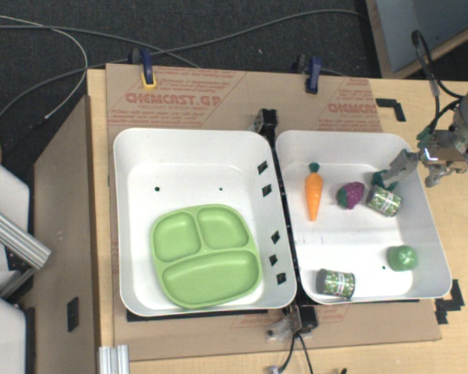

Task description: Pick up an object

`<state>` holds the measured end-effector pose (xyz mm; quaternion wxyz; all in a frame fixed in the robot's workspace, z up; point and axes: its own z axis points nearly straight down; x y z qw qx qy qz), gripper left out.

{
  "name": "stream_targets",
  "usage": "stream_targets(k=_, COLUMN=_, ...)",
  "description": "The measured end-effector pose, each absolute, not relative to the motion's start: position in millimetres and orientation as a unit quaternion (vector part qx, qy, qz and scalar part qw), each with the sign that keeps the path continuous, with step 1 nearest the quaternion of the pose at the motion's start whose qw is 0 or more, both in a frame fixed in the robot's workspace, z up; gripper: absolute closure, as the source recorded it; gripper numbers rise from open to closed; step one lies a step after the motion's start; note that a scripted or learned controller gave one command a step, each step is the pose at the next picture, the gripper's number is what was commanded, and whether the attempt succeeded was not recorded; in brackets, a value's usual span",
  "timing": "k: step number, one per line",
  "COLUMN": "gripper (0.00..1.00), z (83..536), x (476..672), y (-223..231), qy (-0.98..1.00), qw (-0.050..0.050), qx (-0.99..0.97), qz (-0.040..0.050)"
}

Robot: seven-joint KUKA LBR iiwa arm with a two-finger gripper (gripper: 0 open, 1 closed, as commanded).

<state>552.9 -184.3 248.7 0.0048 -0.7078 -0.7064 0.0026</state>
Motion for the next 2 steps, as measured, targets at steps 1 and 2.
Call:
stream_targets(k=1, gripper=0.0, z=254, x=555.0, y=-184, qy=-0.707, qw=0.001, qx=-0.707, qz=0.0)
stream_targets(k=2, gripper=0.0, z=211, x=553.4, y=-181, qy=-0.707, qw=0.003, qx=-0.707, qz=0.0012)
